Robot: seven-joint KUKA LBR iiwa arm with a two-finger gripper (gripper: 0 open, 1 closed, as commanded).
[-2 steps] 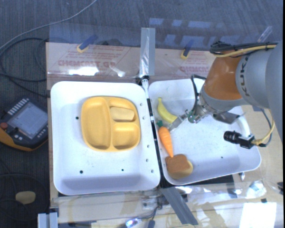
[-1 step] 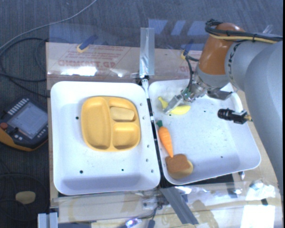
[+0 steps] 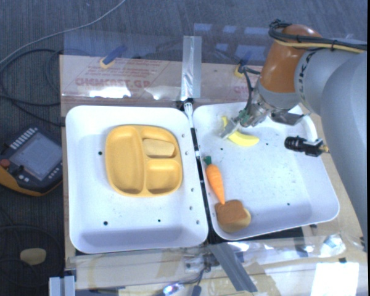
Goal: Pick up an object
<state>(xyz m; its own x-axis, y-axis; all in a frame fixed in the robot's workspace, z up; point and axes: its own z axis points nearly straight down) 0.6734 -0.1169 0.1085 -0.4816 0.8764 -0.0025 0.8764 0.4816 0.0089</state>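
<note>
In the right bin (image 3: 308, 208), a yellow banana (image 3: 244, 140) lies near the back, and my gripper (image 3: 234, 126) is low over its left end, touching or nearly touching it. Whether the banana is gripped cannot be made out. An orange carrot (image 3: 215, 181) with a green top lies along the bin's left wall. A brown bread-like piece (image 3: 233, 215) sits just in front of the carrot, in the front left corner. The arm comes in from the back right, its orange band above the gripper.
The left bin (image 3: 86, 227) holds a yellow divided plate (image 3: 143, 159) in its middle. The wall between the two bins (image 3: 196, 165) runs just left of the carrot. A handheld controller (image 3: 26, 159) lies on the floor at the far left.
</note>
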